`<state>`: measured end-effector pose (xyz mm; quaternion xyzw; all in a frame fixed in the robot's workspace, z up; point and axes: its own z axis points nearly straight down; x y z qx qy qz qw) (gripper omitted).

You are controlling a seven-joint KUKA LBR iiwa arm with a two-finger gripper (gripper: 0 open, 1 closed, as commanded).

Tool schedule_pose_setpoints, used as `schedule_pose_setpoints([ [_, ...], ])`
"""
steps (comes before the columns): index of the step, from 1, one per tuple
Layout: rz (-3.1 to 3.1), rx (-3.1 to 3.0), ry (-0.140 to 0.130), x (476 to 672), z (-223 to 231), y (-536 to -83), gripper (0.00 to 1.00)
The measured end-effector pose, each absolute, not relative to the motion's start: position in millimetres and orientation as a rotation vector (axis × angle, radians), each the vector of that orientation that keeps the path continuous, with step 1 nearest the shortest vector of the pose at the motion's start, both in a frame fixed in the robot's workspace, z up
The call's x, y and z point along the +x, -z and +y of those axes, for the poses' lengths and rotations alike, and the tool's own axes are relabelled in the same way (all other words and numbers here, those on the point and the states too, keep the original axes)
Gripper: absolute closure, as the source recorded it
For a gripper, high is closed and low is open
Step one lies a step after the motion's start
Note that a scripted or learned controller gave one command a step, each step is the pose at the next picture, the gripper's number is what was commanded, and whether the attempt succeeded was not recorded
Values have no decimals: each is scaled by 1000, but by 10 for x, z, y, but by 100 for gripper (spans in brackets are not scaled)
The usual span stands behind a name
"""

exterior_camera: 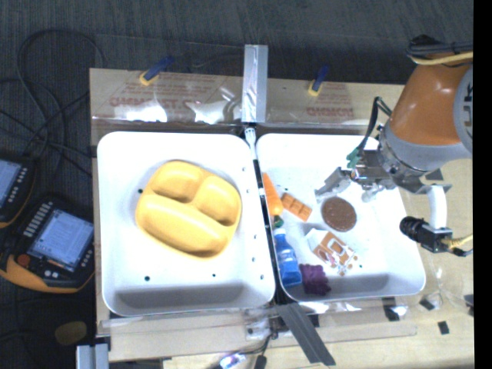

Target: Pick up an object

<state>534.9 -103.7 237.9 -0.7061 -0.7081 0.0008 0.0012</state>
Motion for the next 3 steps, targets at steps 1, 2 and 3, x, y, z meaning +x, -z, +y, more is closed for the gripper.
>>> schedule_pose_setpoints([
  [1, -1840, -2540, -4, 5267, -1450, -1337, 0],
  [2, -1930, -2489, 12, 4980, -1421, -892, 0],
  [3, -1922, -2496, 9, 5579, -1424, -887, 0],
])
